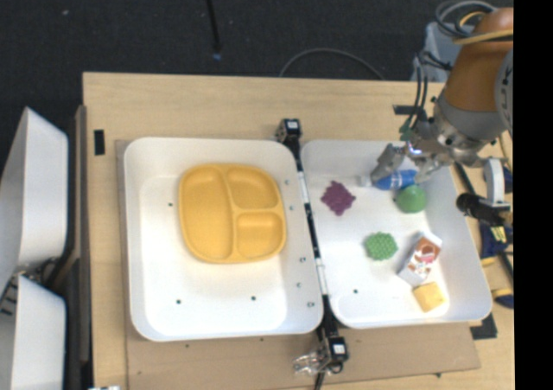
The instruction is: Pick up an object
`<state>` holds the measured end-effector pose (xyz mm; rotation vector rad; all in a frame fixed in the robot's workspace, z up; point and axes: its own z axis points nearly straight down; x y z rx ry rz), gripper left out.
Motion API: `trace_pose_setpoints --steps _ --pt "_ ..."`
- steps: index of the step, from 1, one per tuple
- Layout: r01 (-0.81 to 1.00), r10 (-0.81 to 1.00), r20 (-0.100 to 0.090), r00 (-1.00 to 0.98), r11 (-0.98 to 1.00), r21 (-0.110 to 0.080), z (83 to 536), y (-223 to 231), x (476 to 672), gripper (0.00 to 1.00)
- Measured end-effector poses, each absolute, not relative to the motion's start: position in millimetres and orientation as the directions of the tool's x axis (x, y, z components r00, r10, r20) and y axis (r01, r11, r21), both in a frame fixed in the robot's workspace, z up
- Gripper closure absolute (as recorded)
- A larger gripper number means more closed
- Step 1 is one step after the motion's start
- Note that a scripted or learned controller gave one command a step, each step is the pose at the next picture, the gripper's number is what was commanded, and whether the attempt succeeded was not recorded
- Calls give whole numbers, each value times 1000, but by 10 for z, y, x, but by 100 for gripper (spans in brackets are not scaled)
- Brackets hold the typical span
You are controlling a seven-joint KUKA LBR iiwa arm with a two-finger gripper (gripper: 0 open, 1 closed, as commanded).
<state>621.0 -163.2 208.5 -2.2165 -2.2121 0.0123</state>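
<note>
A: Directly under the gripper (399,165), a blue object (396,179) is seen in the right bin (458,293).

B: Noted. Green ball (412,199) lies at five o'clock, just beside. Finger spread: cannot be told.

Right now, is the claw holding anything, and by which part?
Cannot be told. The claw sits low over a small blue object beside the round green ball in the right white bin, but no grip shows.
</note>
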Motion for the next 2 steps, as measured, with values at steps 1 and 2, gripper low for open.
trace_pose_setpoints --steps 1,2 --pt "1000 1000 -1 -2 2 1 2176 -1629 6239 0" --pt "1000 1000 -1 0 0 -4 1556 -1594 6220 0"
